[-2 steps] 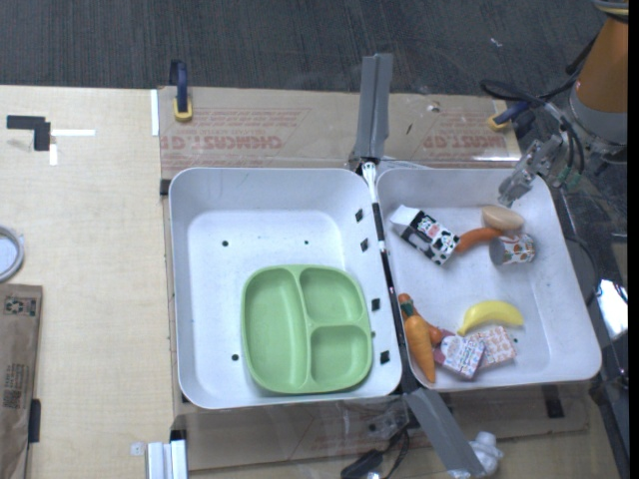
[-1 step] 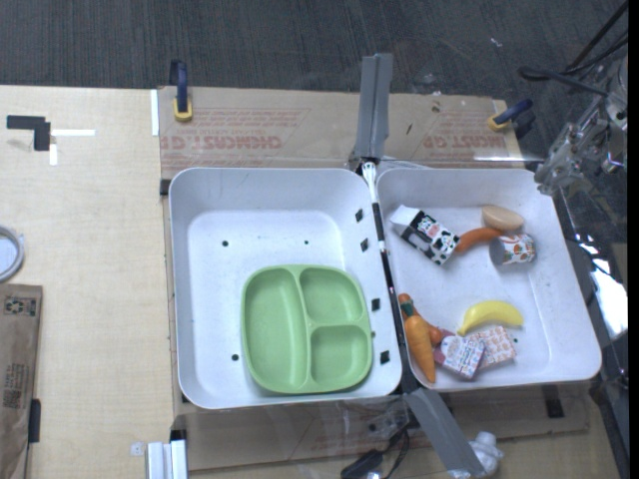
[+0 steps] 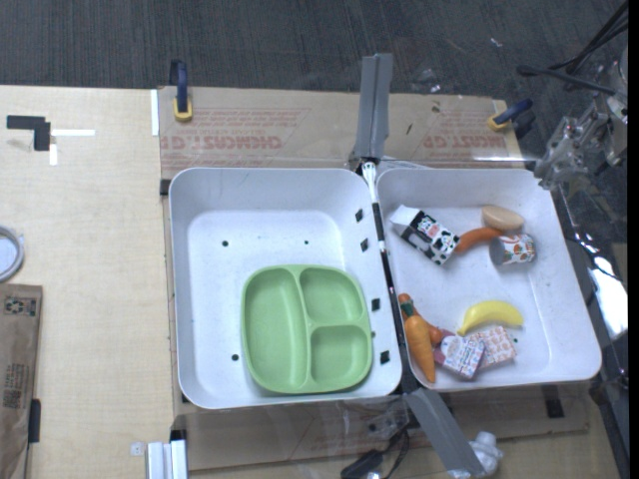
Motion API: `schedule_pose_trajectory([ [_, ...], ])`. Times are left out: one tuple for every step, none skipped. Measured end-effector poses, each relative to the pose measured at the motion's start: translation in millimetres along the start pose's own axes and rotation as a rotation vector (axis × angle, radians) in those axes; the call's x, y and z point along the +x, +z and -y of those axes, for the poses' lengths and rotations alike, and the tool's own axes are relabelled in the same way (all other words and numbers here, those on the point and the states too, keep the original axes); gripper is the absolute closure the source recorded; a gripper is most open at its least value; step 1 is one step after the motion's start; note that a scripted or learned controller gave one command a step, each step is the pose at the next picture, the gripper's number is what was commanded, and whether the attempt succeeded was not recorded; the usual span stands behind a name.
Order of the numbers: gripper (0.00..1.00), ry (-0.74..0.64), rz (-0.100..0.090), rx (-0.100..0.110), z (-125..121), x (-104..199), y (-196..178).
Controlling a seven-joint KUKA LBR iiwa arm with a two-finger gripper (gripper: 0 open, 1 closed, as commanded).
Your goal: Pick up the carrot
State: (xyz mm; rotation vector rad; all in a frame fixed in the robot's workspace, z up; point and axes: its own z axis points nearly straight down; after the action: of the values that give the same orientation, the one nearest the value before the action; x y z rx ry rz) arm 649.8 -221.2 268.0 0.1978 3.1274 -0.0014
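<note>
The carrot (image 3: 418, 345) lies in the right bin (image 3: 559, 267), tight against its left wall near the front corner. It is orange, with a small green top pointing toward the back. Its thick lower end touches a small pink-and-white packet (image 3: 461, 356).
The right bin also holds a cow-patterned carton (image 3: 429, 236), a curved orange sausage-like piece (image 3: 477, 238), a tan bun (image 3: 502, 218), a small cup (image 3: 515, 251), a banana (image 3: 490, 315) and a checkered packet (image 3: 496, 345). In the left bin (image 3: 200, 267) sits a green divided plate (image 3: 305, 327). Metal gear (image 3: 584, 143) stands beyond the back right corner.
</note>
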Motion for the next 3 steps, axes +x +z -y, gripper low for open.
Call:
schedule_pose_trajectory([
  [1.00, -0.255, -0.004, -0.002, -0.3, 0.8, 94.0],
  [1.00, -0.536, 0.001, -0.002, -1.4, -10.4, 55.3],
  [1.00, -0.791, 0.000, -0.003, -1.7, -10.3, 48.3],
])
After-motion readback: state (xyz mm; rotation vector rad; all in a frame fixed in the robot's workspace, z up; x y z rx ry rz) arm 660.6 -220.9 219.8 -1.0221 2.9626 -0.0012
